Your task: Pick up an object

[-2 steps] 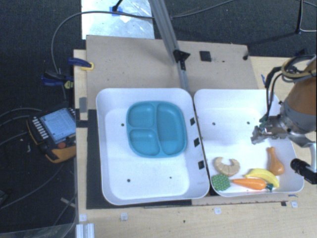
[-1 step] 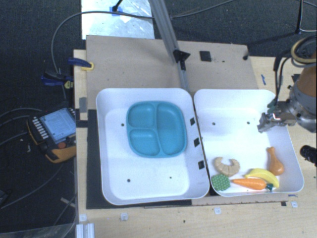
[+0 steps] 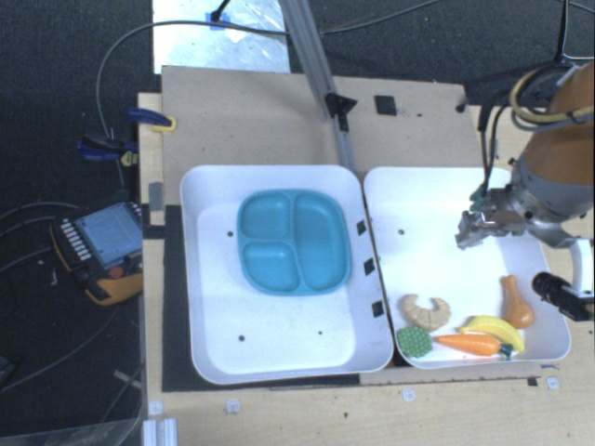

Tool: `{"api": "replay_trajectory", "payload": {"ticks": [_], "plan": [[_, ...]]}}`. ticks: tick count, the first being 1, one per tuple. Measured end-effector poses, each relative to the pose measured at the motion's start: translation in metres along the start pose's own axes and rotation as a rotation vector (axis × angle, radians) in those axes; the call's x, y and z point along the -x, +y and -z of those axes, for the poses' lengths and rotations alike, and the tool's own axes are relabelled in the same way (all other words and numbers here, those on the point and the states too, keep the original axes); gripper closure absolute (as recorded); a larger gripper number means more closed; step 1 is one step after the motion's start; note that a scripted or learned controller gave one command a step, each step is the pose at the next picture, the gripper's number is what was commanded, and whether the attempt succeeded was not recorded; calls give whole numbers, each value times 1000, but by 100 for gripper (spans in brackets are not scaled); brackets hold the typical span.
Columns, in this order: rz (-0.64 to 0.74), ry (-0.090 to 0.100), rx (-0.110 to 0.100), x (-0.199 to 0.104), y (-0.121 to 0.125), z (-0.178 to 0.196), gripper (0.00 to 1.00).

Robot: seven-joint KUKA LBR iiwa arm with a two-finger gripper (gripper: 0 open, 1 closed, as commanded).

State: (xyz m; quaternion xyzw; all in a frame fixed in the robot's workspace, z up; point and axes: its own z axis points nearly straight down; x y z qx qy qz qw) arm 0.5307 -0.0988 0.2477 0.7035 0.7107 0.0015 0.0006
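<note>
Below, a tan bench point(image 3: 279, 110) bears two bins: the left bin point(image 3: 209, 342) holds a blue plate point(image 3: 294, 242), the right bin point(image 3: 418, 203) toy food point(image 3: 465, 328); gripper point(image 3: 474, 229) fingers' state unclear.

The arm point(image 3: 558, 147) runs off the picture's right edge.

No text, label or number (on anything here) is readable.

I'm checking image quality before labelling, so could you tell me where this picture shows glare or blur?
Camera view: glare washes out the shiny sheet at the top; the gripper looks soft, its fingers indistinct; the blue divided plate is evenly lit and sharp.
</note>
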Motion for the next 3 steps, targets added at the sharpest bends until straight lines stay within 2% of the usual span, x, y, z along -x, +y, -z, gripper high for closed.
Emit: {"api": "replay_trajectory", "payload": {"ticks": [2, 3], "plan": [[1, 1, -1, -112, 20, -21, 100], [1, 1, -3, -168, 23, -32, 100]]}}
